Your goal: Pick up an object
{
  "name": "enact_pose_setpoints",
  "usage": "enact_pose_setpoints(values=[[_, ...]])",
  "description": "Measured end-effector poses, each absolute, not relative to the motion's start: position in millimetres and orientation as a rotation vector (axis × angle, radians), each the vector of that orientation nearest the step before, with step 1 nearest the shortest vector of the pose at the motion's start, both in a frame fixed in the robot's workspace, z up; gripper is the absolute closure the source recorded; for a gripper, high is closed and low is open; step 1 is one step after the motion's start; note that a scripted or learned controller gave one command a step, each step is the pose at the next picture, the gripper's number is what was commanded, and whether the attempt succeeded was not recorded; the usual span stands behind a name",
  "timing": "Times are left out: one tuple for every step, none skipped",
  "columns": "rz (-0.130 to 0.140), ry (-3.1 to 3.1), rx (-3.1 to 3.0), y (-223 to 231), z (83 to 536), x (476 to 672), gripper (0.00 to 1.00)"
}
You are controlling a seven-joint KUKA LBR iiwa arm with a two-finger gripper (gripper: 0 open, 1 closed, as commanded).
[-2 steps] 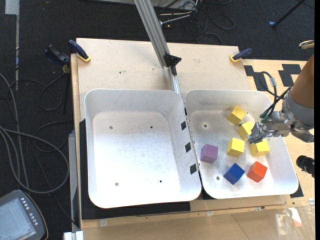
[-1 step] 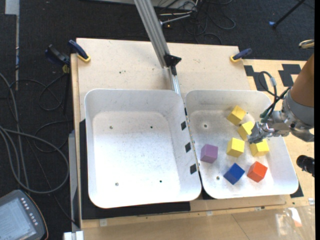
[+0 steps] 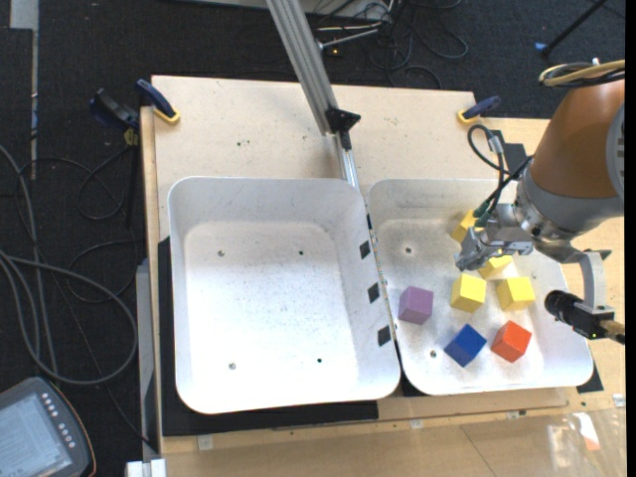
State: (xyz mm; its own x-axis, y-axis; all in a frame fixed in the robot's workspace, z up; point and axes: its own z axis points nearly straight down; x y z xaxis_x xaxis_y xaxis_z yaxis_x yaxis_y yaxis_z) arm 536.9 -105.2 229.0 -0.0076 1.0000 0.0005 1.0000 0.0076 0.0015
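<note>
Nearest the camera, in front of the hand [image 3: 484,253], the blue block [image 3: 465,345] and the orange block [image 3: 512,341] lie side by side near the front wall of the right bin [image 3: 417,207], well clear of the arm. Just behind them, right below the hand, sit two yellow blocks [image 3: 469,292], one a little further right [image 3: 515,291], with the purple block [image 3: 415,304] off to the hand's left-front. The hand itself is low over the bin floor, close above the yellow pair, and a third yellow block [image 3: 465,227] peeks out just behind it. Whether the hand is spread or closed cannot be told here, and nothing can be seen in its grip. By my reading this is the reach-and-descend step, with no block lifted yet. The next move likely calls for settling squarely over one yellow block without nudging its neighbour, closing, then lifting straight up. To the hand's far left the other bin [image 3: 199,207] stands on the pale surface [image 3: 248,117]. No brand, label or legible writing can be made out on the blocks, bins or arm.
</note>
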Motion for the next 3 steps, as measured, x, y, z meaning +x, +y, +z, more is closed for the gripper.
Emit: enact_pose_setpoints(values=[[0.005,2.230,2.212,-53.5,230.0,570.6,1.00],[0.003,2.230,2.212,-6.1,220.9,592.3,1.00],[0.007,2.230,2.212,54.1,230.5,614.0,1.00]])
